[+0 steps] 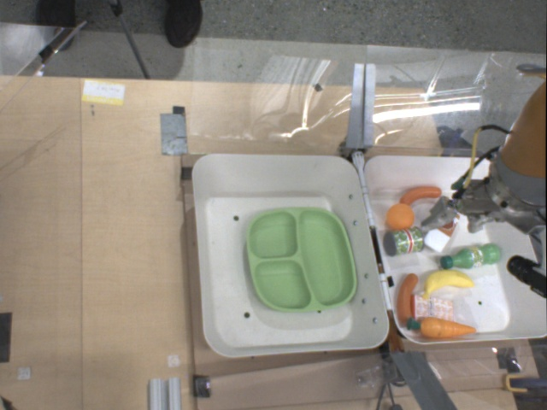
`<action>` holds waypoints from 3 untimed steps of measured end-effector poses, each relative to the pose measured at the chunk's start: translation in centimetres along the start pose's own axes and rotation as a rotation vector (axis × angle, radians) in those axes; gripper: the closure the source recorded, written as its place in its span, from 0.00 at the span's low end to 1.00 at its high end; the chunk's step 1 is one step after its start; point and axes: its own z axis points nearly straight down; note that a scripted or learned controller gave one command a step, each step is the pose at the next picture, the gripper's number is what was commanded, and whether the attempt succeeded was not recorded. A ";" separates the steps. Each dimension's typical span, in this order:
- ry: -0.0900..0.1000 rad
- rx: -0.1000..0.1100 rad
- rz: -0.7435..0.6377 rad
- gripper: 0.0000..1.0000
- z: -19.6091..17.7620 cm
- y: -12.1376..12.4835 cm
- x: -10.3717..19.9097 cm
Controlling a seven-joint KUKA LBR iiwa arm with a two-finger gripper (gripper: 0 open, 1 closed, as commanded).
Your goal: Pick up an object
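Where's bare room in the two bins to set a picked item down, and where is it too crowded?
Free: the white floor of the left bin around the green divided plate, widest along its far side, and the plate's three compartments. Crowded: the right bin, where the gripper hangs over packed toy food, orange to carrot.

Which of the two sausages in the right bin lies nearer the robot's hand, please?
The sausage at the bin's far side, above the orange, is nearer the hand. The other sausage lies by the carrot.
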 end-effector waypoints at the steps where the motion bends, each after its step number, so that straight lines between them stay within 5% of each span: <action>1: -0.001 -0.004 -0.037 0.00 8.9 1.2 1.3; 2: -0.001 -0.001 -0.119 0.00 10.5 -1.0 1.1; 3: -0.002 -0.008 -0.119 1.00 9.3 -0.8 1.1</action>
